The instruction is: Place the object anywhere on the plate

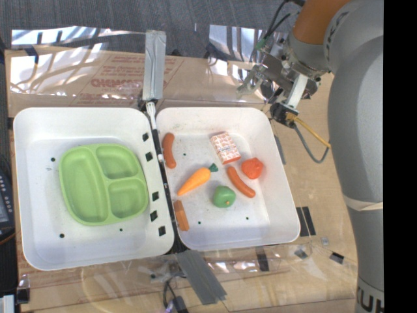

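Observation:
A green plate (103, 182) with three compartments lies in the left bin (39, 240). The right bin (273, 220) holds an orange carrot (195, 180), a red and white box (225, 147), a red tomato (253, 168), a green apple (223, 196) and three sausages: one by the left wall (169, 150), one beside the apple (240, 181), one short at the front left (181, 215). My gripper (256, 81) hangs above the right bin's back right corner, apart from every object, with nothing seen in it.
A grey taped strip (154, 64) runs along the cardboard behind the divide between the bins. A yellow cable (313, 135) loops beside the right bin's right wall. Black clips (156, 197) line the joint between the bins.

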Available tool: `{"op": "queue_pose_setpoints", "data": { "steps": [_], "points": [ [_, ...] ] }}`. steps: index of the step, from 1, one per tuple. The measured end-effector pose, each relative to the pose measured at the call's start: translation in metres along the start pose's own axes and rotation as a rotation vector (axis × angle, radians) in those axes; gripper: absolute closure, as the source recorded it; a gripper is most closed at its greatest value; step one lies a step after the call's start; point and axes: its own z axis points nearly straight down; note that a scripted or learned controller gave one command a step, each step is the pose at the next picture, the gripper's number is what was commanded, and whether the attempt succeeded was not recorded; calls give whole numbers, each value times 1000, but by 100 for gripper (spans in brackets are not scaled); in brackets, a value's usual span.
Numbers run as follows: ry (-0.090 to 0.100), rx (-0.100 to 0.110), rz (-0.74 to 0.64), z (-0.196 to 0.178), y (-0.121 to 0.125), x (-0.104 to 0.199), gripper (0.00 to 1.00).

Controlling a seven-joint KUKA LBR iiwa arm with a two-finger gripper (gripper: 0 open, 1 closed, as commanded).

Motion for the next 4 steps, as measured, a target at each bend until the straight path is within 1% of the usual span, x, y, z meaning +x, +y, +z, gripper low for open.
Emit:
{"op": "queue_pose_setpoints", "data": {
  "steps": [1,4],
  "points": [
    [0,1,277,-24,10,-15,0],
    [0,2,277,-24,10,-15,0]
  ]
}}
